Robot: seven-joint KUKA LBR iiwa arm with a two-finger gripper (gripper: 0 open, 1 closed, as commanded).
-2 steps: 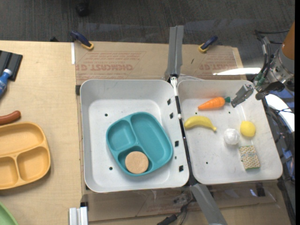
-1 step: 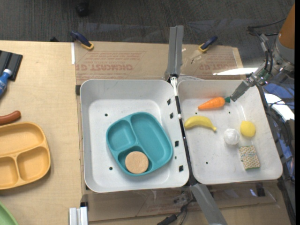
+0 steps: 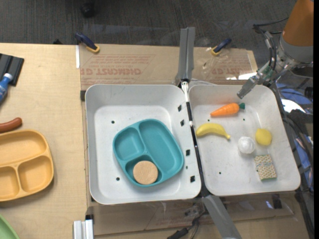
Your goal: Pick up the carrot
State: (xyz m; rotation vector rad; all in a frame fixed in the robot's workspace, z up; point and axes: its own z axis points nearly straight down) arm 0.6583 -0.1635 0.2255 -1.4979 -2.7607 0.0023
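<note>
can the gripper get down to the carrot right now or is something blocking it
Probably yes. The carrot lies bare in the right bin, apart from the banana, and the gripper hangs just beyond its green tip.

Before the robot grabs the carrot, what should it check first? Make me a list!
1. Orange toy carrot in the right white bin: ok.
2. Carrot lies apart from the yellow toy banana: ok.
3. Nothing on top of the carrot: ok.
4. Gripper close to the carrot's green-tipped end, up and to its right: ok.
5. Gripper fingers ready to close: cannot tell.
6. Carrot between the fingers: not ok, it lies free on the bin floor.
</note>
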